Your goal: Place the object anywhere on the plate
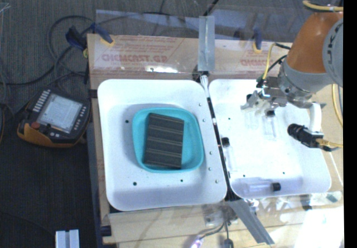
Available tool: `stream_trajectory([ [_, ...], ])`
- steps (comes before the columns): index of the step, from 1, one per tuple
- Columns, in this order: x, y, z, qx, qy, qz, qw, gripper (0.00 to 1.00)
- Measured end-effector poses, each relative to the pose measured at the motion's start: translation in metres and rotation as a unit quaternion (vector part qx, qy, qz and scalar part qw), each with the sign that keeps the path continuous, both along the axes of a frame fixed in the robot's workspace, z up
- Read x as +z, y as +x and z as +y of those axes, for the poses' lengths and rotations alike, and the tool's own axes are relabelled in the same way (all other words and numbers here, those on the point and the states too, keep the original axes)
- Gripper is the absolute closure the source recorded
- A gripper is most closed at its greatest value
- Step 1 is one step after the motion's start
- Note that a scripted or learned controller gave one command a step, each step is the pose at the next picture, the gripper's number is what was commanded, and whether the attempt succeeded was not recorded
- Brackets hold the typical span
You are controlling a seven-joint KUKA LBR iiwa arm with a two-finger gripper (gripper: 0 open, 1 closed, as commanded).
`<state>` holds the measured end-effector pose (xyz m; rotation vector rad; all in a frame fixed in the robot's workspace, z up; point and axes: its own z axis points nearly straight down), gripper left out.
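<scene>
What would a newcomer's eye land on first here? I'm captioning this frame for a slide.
The turquoise plate in the left bin, with a dark ribbed block lying flat on it. Next, the arm's orange band at the upper right, its end effector over the right bin.

Bright, even overhead light washes out the white bins (167, 197), shadows faint, picture slightly soft.

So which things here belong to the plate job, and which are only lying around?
For the job:
- dark ridged block, already lying on the plate
- turquoise plate, in the left bin
- hand, over the right bin

Lying about:
- handheld control pendant, left of the bench
- floor cables
</scene>
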<state>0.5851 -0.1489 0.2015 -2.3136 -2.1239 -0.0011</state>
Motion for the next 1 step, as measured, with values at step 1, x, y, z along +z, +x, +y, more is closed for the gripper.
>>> stream_trajectory([
  [1, 0.0, 0.0, 0.0, 0.0, 0.0, 0.0, 1.0, 0.0],
])
